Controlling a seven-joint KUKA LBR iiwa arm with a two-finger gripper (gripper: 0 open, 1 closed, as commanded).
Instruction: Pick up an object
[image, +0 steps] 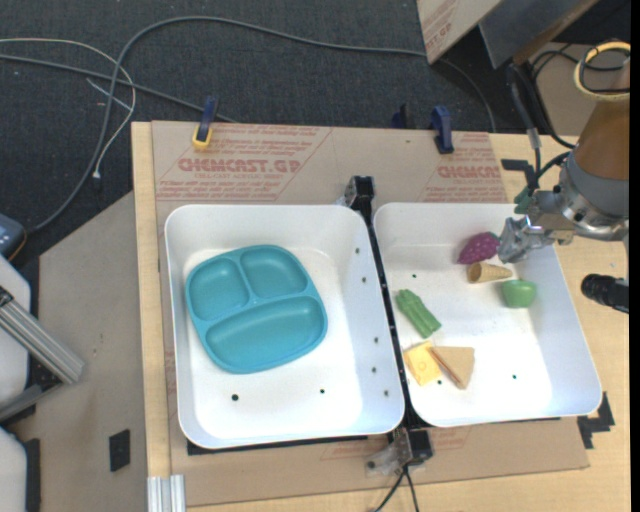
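Note:
The right bin holds a purple bunch of grapes, a tan cone, a green round fruit, a green pickle-like piece, a yellow cheese block and a tan wedge. My gripper hangs at the bin's upper right, just right of the grapes and above the cone. Nothing shows between its fingers.
The left bin carries a teal divided plate. A black clamp sits between the bins at the back. Blue clips hold the cardboard base. Cables lie on the dark floor at the upper left.

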